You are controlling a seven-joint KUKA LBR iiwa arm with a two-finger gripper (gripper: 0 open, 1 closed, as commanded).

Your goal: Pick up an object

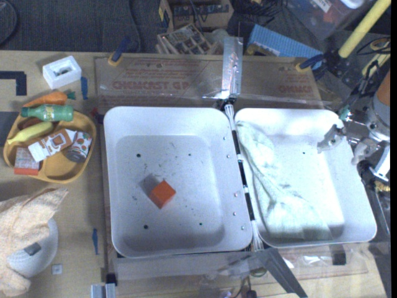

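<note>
- Camera view: an orange block (163, 194) lies on the floor of the left bin (118, 166), a little toward that bin's front-left part, with a small grey piece touching its upper-left side.
- The gripper (347, 135) sits at the far-right edge of the right bin (353, 228), near that bin's back-right corner, well apart from the orange block, with the divide between the two bins lying between them.
- Whether the gripper is spread or closed cannot be told from here; nothing can be seen held in it.
- A white cloth (263, 172) lies crumpled along the left side of the right bin.
- A clear sheet (161, 82) at the back edge of the surface carries reddish lettering, too faint to read with certainty.
- At the left edge of the surface a yellow bowl (71, 172) holds toy food and small printed packets; their labels are too small to read.
- A small white box (62, 71) sits near the back-left corner of the surface.
</note>
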